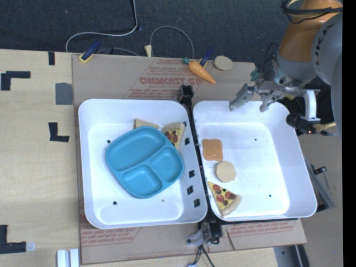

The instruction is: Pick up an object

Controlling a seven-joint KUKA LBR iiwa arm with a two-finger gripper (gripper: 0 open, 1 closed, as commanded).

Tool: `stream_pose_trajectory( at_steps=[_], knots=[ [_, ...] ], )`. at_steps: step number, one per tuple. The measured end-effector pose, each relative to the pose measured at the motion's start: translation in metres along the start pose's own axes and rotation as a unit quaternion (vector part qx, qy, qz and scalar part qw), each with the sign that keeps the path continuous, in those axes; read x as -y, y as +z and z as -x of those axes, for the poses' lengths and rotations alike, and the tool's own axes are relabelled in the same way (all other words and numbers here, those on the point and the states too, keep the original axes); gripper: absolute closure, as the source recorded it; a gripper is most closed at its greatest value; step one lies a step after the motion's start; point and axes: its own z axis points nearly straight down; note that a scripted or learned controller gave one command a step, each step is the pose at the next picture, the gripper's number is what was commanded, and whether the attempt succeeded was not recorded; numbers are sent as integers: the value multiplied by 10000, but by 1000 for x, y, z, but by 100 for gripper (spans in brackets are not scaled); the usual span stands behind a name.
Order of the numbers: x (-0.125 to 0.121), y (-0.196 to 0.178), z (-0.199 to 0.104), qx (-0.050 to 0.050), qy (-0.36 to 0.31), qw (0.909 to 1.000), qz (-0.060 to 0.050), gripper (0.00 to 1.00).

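Note:
My gripper (251,102) hangs over the far rim of the right bin (278,166), its two fingers spread open with nothing between them. In the right bin's left part lie a tan toast slice (212,149), a pale round cookie (226,172) and a pizza slice (223,197). The left bin (94,149) holds a blue divided plate (144,161), with a second pizza slice (174,133) and a tan piece tucked behind it.
On the cardboard behind the bins lie an orange carrot (201,72) and a pale round disc (223,63). Cables loop across the dark floor at the back. A black clip strip (192,149) joins the two bins.

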Motion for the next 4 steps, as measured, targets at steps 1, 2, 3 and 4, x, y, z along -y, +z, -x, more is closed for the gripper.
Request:
stream_pose_trajectory(
  at_steps=[1,2,3,4],
  knots=[
    [52,81,-49,-13,-8,10000,-52,0],
    [57,136,-42,12,3,10000,12,0],
    [-12,133,-31,9,-12,10000,34,0],
    [-9,133,-44,19,-1,10000,17,0]
  ],
)
